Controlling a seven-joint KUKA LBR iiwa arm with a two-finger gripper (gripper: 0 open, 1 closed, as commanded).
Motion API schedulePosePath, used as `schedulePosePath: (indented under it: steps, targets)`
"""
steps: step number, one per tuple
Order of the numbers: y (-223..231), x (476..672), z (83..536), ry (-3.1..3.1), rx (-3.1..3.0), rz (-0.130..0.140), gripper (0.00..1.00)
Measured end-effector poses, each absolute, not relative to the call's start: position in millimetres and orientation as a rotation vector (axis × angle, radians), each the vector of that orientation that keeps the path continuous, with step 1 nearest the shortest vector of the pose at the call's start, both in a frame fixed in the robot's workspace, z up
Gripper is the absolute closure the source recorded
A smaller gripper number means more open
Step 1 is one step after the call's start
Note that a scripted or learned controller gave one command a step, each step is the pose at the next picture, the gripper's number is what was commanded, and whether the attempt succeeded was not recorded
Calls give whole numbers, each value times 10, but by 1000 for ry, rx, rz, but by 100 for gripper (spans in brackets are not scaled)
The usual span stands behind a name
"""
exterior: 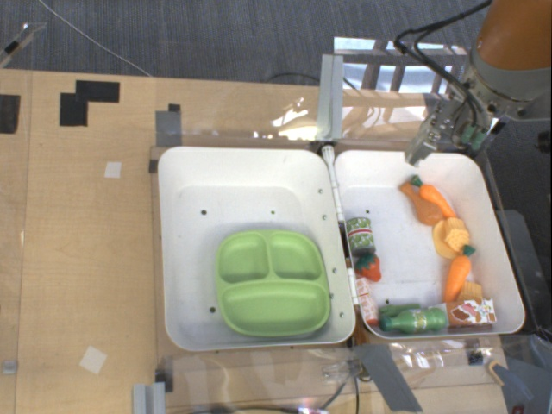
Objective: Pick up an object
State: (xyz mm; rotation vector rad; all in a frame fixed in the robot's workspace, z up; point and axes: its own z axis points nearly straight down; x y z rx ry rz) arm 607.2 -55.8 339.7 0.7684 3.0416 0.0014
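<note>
Camera view puts your hand (424, 149) over the far rim of the right bin (392, 222), hanging from the grey wrist under the orange band. Whether it is wide or narrow you cannot tell from this angle, and nothing shows between its tips, so treat it as carrying nothing.

The closest candidate is the orange carrot (429, 200), lying in the bin just below and nearer the camera than the hand, well apart from it in height as far as you can judge. Just past it sit a yellow toy piece (452, 235) and a second carrot (458, 272), nearly touching.

Watch these risks. A straight descent from where the hand hangs would likely meet the bin rim or wall instead of any object. The carrot lies at a slant; if the closing line runs along its length, the rounded body may squirt out. Aiming farther in, the crowded pair could wedge the tips or be shoved aside.

Farthest from the hand, the green bottle (414, 319) and red carton (472, 313) hug the near wall, leaving little room to close.
</note>
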Motion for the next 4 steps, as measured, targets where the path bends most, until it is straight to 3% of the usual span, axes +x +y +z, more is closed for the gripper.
schedulePosePath:
  steps: [1, 2, 3, 4]
  targets:
    - [-335, 6597, 4112, 2963, 1005, 7, 100]
    - [-185, 6014, 2966, 2964, 1046, 0, 100]
    - [-172, 6456, 3264, 2896, 1194, 6, 100]
    - [293, 5978, 2527, 2987, 965, 4, 100]
